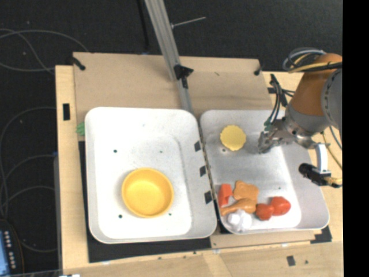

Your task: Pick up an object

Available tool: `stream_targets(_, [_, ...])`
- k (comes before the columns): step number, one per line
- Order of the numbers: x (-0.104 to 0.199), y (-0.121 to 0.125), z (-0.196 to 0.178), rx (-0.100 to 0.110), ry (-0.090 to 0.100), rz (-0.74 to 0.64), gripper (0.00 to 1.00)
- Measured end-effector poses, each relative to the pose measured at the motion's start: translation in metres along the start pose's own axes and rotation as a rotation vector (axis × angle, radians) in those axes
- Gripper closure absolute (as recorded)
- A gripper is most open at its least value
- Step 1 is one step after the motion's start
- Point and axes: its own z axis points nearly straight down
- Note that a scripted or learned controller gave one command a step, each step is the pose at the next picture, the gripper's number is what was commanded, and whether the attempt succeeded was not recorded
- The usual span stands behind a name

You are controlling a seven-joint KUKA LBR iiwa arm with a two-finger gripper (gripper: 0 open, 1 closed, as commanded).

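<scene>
My tool point(266, 142) hangs low in the right bin point(305, 212), in its upper half, just right of the yellow disc point(233, 138). The tip is small and dark against the bin floor, and I cannot tell how it is set, nor whether it touches anything; nothing I can see lies in it.

The disc is the nearest thing to me and lies alone, well apart from the heap in the lower half of the bin. It looks flat and light, probably a stiff plastic toy, lying face down on the floor. Flatness is the trouble: there is little edge to pinch from above, and a smooth rim may slip out sideways. I would straddle it across its width and press down to the floor before closing.

The heap offers more bulk. An orange stick point(224, 194) and a tan lump point(245, 194) lie touching, a white wad point(238, 221) sits below them, and a red piece point(274, 208) rests to their right. The wad looks soft and would crush into a grip; the rest seem to be light, hard plastic. They crowd each other, so one pinch may drag a neighbour.

The yellow bowl point(147, 192) in the left bin point(104, 126) is far off; its rim would give a hold.
</scene>
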Motion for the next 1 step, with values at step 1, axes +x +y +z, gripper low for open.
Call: stream_targets(1, [0.0081,-0.0022,-0.0548,-0.003,0.003,-0.005,1.0])
